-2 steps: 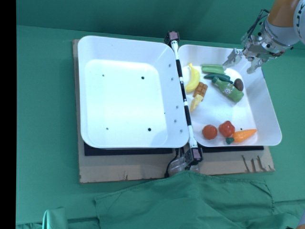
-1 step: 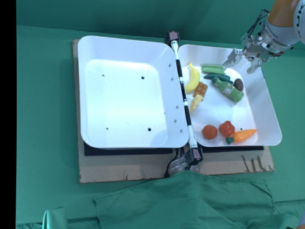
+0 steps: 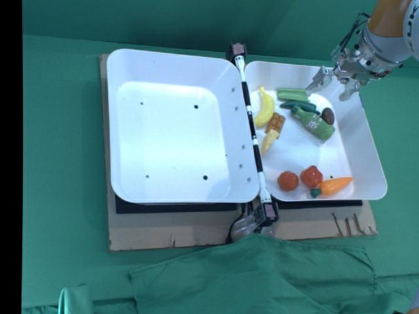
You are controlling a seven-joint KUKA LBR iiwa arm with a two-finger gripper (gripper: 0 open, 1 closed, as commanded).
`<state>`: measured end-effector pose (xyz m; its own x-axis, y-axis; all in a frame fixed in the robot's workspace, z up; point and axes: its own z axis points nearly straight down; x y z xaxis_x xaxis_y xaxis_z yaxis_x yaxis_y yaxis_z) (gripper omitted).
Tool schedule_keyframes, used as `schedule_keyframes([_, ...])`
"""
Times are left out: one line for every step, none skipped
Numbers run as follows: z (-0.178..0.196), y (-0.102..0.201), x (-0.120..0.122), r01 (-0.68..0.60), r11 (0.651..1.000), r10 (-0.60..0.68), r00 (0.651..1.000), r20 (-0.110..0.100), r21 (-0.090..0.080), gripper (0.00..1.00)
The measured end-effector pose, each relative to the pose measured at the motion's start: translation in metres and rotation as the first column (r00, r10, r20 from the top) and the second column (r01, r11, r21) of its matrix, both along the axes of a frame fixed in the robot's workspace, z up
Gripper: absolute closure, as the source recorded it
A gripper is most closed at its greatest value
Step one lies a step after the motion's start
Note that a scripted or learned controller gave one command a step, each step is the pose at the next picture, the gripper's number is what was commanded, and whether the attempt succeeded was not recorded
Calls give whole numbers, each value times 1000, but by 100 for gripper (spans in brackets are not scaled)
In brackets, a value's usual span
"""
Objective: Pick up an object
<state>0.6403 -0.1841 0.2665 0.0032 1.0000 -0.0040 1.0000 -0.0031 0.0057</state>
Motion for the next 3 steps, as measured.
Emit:
schedule_keyframes([0, 0, 0, 0, 1000, 0, 1000, 0, 0, 0])
schedule_keyframes([-70, 5, 62, -5, 1000, 5, 1000, -7, 2, 0])
schedule_keyframes([-55, 7, 62, -2, 1000, 2, 1000, -3, 8, 100])
